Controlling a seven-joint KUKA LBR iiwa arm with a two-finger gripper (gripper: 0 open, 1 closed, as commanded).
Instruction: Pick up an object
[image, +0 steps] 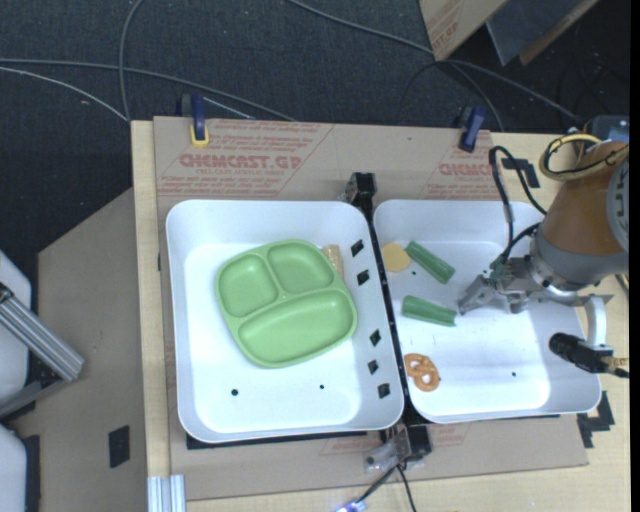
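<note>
Bench and both white bins sat in the camera view from above. The right bin held two green blocks, a pale yellow piece and a pretzel; the left bin held a green divided plate.

The gripper was low in the right bin, reaching in from three o'clock, its tip pointed toward nine o'clock. I could not tell whether it was wide or narrow, and nothing showed plainly held in it. The nearer green block lay just beside the tip, on the eight o'clock side, perhaps touching it; its long axis ran roughly from ten o'clock to four o'clock, close to the line of the gripper's reach. The other green block lay near, toward eleven o'clock from the tip, with the pale yellow piece just beyond it. The pretzel lay farther off, toward seven o'clock, near the bin's front left corner.

Judged from this, the nearer block was the likely target, needing only a short move toward eight o'clock.

Red print on the brown board behind the bins read "CHEMCAST GP"; a matching mark behind the right bin was partly hidden.
</note>
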